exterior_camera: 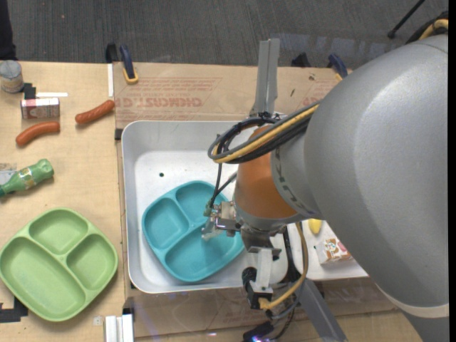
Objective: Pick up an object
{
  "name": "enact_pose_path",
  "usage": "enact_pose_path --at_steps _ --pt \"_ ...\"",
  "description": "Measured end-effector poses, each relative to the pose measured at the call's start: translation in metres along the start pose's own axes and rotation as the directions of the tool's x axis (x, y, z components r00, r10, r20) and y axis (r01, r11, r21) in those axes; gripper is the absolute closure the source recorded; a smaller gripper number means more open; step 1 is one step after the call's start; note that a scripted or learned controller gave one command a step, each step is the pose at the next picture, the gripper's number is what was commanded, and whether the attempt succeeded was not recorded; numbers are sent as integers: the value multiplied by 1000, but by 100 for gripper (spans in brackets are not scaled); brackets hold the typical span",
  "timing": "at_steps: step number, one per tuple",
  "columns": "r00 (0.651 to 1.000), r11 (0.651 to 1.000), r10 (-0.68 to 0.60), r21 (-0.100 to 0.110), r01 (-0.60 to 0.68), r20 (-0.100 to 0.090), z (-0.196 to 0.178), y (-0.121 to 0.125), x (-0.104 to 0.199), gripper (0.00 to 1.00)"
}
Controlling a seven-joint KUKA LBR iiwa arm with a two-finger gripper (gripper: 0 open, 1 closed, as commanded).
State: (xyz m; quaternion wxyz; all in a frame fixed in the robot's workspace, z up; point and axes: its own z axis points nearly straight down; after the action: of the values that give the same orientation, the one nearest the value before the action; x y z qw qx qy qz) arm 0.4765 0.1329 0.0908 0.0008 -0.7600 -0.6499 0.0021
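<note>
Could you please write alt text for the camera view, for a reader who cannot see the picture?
A grey arm with an orange band reaches from the right into a white bin, above a teal divided tray that lies in it. On the wooden bench to the left lie a green tray, two sausages and a green bottle.

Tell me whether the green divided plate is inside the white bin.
No: the green divided plate lies on the wooden bench left of the white bin, which holds a teal divided plate.
</note>
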Motion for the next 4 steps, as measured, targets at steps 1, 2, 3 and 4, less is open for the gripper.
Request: enact_pose_path --at_steps 1,2,3,4 --pt "994 994 105 -1 -105 1 -100 59 -30 0" --pt "998 998 67 -2 -67 0 -1 30 28 0" --pt "919 919 394 -1 -394 1 -100 75 -36 0" --pt "779 779 627 1 -627 1 0 35 14 0"
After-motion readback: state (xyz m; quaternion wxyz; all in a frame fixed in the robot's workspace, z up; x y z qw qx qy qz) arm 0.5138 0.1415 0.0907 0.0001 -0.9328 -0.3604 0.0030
